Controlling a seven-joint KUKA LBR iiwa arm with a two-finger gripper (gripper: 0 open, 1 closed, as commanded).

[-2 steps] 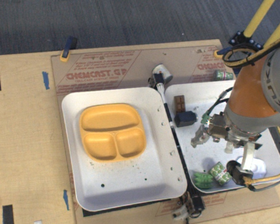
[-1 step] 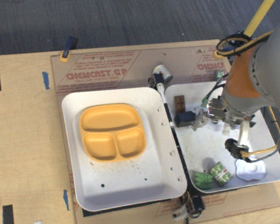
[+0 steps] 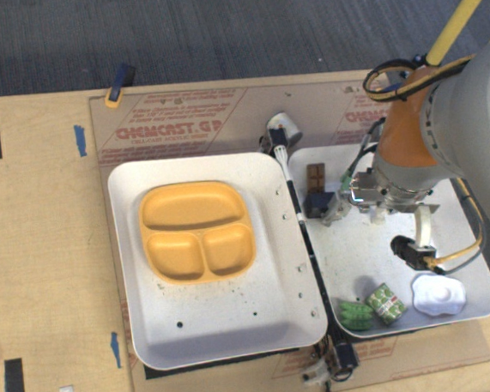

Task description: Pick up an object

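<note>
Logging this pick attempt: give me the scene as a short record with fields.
left bin: holds a yellow divided tray, three compartments
right bin: green items and a white object along the near edge; small brown and dark blue pieces near the far left corner
arm: reaching over the right bin's far half
gripper: beside the brown and blue pieces; no object seen held

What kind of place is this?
Probably a robot test lab: a robot arm reaches over two white bins on a bench, with taped marks and cables around.
</note>
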